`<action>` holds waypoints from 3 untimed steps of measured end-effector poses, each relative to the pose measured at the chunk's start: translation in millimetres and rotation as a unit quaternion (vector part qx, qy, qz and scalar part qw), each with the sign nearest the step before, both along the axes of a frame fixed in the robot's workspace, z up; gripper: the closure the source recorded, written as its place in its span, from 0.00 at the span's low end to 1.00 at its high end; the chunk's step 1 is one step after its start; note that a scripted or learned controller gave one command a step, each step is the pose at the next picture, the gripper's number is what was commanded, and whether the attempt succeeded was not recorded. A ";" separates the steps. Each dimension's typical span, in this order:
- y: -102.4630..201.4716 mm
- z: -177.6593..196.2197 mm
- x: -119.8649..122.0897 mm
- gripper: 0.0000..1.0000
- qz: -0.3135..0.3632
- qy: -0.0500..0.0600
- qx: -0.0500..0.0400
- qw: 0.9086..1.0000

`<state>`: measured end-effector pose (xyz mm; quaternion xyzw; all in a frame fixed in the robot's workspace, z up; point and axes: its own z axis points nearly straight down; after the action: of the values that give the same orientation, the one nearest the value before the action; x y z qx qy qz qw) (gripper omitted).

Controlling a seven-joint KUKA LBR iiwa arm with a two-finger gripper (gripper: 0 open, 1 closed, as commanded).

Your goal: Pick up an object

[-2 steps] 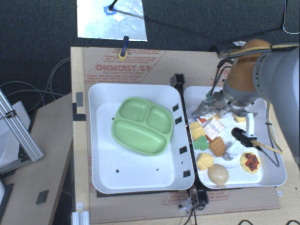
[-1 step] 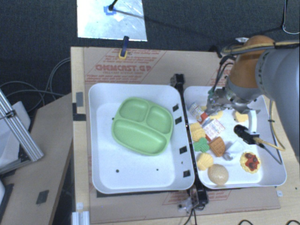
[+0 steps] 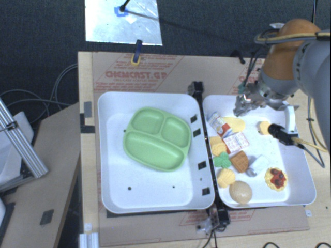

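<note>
One gripper point(image 3: 243, 107) above right bin point(image 3: 300, 154), fingers' spread too blurred to tell.

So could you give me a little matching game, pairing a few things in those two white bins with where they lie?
Things:
1. green plate
2. pizza toy
3. beige egg
4. gripper

Places:
A. near edge of the right bin
B. middle of the left bin
C. over the far part of the right bin
D. near right corner of the right bin

Pairs: 1-B, 2-D, 3-A, 4-C
</note>
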<state>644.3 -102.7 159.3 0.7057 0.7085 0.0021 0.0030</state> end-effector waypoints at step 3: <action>59.1 55.6 -7.6 1.00 0.003 0.003 0.002 1.000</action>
<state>636.7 -43.6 215.0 0.7038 0.7104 0.0010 -0.0004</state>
